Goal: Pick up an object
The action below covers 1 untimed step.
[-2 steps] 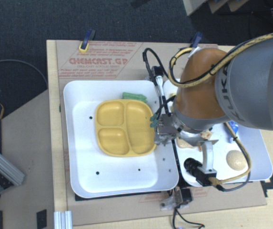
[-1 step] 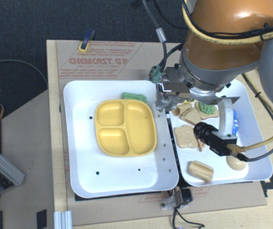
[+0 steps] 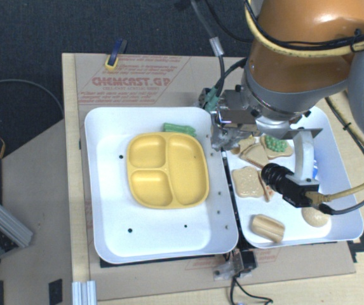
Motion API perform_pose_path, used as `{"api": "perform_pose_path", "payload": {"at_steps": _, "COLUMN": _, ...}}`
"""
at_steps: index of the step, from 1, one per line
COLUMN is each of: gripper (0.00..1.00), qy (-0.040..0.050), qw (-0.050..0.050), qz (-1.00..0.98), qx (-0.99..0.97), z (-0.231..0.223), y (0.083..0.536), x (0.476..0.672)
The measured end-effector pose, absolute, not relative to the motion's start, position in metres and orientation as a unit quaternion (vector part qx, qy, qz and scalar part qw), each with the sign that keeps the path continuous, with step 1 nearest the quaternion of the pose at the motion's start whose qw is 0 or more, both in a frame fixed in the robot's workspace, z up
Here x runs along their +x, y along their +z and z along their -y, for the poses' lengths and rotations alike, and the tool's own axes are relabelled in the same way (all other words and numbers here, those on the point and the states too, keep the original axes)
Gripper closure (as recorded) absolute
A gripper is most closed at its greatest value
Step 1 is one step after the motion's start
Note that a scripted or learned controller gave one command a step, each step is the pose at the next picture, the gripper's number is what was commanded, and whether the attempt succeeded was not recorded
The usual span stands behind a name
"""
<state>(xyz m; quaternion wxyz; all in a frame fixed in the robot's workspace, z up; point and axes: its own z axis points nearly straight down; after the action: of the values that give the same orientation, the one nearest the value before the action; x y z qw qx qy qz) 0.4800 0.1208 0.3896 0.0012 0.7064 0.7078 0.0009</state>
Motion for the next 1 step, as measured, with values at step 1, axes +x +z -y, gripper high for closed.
{"api": "perform_pose_path", "payload": {"at_steps": 1, "gripper": 1.0, "qy": 0.0014, "qw": 0.002, "qz": -0.708, "qx": 0.706, "z": -0.1214, "y": 0.3998, "x": 0.4804}}
